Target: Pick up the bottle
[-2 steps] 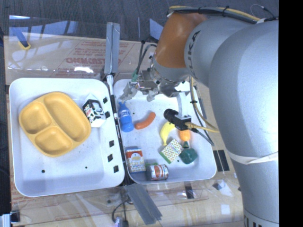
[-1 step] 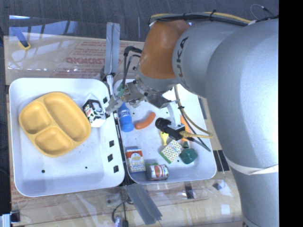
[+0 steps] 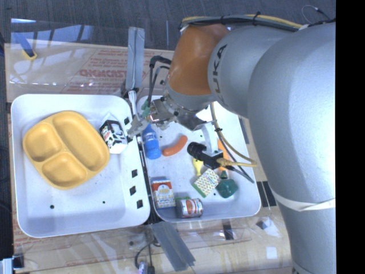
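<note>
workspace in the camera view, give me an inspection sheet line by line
surface: two shallow white bins side by side, left bin and right bin, on a bench.
job's things: blue bottle lies in the right bin by the shared wall.
clutter: yellow divided plate and a small black-and-white carton in the left bin; orange sausage, small box, can, green patterned pack, dark green lump in the right bin.
grippers: gripper sits just above the bottle; jaws hard to make out.
cables: black cables run along the wrist.
surroundings: clear plastic sheet behind the bins.
</note>
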You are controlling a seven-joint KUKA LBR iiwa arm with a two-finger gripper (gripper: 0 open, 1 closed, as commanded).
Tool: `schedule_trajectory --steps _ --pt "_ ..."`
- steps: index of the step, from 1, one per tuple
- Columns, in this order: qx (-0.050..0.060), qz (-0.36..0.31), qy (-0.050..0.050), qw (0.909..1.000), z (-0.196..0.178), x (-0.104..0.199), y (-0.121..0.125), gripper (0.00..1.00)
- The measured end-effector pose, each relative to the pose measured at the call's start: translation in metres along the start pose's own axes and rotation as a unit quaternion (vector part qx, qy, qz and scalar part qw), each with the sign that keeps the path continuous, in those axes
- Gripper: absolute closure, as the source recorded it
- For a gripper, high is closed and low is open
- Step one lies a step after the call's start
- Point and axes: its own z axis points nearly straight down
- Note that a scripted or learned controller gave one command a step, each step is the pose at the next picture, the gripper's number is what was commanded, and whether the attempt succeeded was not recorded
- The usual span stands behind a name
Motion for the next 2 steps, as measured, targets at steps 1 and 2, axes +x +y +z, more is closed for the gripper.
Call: schedule_trajectory --steps 1,2 --pt "0.0 0.0 0.0 1.0 0.0 0.0 0.0 0.0" --pt "0.0 0.0 0.0 1.0 0.0 0.0 0.0 0.0"
